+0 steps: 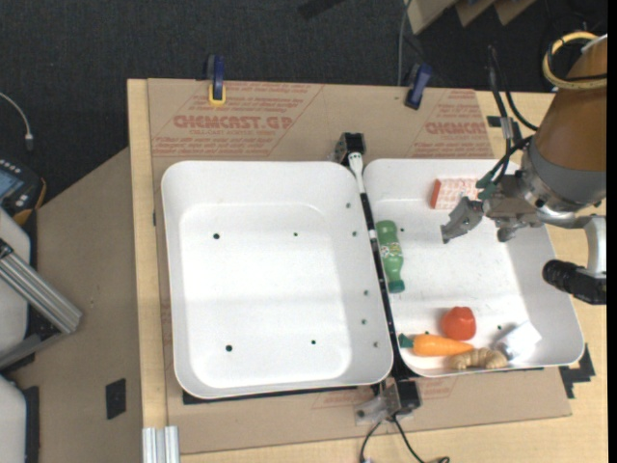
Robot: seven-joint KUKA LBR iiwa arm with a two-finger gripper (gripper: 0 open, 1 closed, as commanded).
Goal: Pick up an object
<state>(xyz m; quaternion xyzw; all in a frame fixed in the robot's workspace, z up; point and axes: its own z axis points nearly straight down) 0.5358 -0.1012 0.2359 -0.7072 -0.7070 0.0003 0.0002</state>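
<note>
1. Bench board [289, 114]: brown sheet printed with red lettering, held by two blue clamps [216, 77] at its far edge, bearing both bins.
2. Left bin [183, 258]: shallow, white, rounded corners; four small dark dots on its floor.
3. Right bin [554, 350]: shallow, white, set just beside the left bin, their rims meeting along a dark centre strip.
4. Green bottle [389, 255]: lies on its side in the right bin, close against the left wall, long axis running near to far.
5. Pink-red block [451, 193]: flat, rectangular, in the far part of the right bin, just left of the gripper.
6. Red round item [459, 322]: near part of the right bin, just above the carrot.
7. Carrot [443, 346]: orange, green tip pointing left, lying along the near rim of the right bin.
8. Tan knobbly piece [482, 359]: touching the carrot's right end; kind not discernible.
9. Small white-grey item [521, 338]: near right corner of the right bin; kind not discernible.
10. Arm [574, 133]: grey with orange band, entering from the right over the right bin.
11. Gripper [482, 218]: over the far-right part of the right bin; fingers spread apart, nothing between them; the pink-red block lies just beside it.
</note>
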